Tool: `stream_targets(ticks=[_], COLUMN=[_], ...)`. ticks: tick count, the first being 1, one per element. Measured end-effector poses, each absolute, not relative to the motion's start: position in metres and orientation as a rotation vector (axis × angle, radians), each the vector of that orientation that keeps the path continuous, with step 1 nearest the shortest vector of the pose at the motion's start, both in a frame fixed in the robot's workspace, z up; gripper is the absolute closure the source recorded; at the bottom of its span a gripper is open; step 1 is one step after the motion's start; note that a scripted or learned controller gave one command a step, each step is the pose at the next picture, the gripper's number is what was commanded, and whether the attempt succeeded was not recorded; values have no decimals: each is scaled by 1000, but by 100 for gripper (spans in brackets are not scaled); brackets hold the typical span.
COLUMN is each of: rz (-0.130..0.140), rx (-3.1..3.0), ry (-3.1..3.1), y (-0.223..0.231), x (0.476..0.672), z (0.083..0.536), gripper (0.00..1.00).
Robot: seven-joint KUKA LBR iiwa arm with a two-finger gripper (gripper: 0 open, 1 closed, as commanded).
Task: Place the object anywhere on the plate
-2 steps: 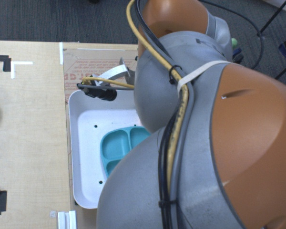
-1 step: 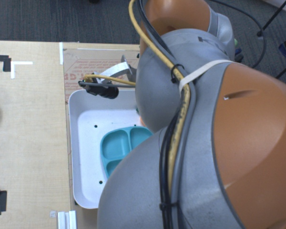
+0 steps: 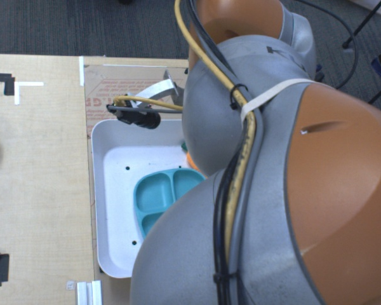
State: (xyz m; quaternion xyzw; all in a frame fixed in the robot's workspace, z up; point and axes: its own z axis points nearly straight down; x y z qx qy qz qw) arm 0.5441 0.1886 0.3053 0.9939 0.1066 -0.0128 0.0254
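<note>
Grey arm [image 3: 260, 189] over teal plate [image 3: 160, 196]

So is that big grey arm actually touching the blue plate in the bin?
Cannot tell. In the camera view the arm covers the right part of the blue plate, so it overlaps it in the picture, but any contact or gap underneath is hidden.

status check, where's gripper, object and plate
Arm covers most of the bin. Gripper hidden behind it. Teal plate partly visible. Orange sliver at arm's edge, possibly the object.
</note>
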Motion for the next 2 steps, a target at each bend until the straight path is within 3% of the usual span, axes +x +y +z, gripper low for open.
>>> stream_targets(ticks=[1, 2], rz=[-42, 2], rx=[3067, 3119], ry=[330, 335], y=[187, 226], x=[545, 592], z=[313, 438], gripper=[100, 100])
